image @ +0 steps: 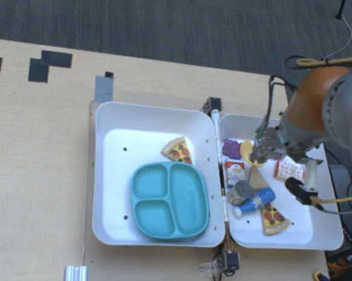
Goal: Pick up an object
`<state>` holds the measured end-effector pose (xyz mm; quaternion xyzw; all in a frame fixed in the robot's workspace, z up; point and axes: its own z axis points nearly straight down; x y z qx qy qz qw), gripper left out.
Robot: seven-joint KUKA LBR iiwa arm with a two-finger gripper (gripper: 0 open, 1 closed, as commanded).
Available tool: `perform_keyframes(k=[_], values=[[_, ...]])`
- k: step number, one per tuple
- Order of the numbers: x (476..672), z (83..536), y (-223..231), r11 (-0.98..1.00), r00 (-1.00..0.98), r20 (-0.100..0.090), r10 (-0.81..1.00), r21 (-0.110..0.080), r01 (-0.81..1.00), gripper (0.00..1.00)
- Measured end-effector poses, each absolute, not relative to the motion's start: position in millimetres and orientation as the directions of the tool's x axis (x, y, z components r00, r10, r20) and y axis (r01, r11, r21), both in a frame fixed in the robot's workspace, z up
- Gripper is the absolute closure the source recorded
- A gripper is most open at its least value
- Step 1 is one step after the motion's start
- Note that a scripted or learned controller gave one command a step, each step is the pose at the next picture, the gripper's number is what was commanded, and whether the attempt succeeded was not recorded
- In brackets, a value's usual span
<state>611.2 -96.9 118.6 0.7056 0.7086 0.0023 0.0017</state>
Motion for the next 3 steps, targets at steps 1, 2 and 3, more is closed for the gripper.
perform_keyframes(k=[1,2,3], values=[[611.2,119,-97,0.005,-0.005,0.001,1.0,0.005,1.0,0.0],[530.4,91,-99,0.002,-0.002,-0.001,1.0,0.019,1.0,0.0],[533.3,104,-100,0.002,-0.002,-0.004,1.0,0.027,1.0,1.0]])
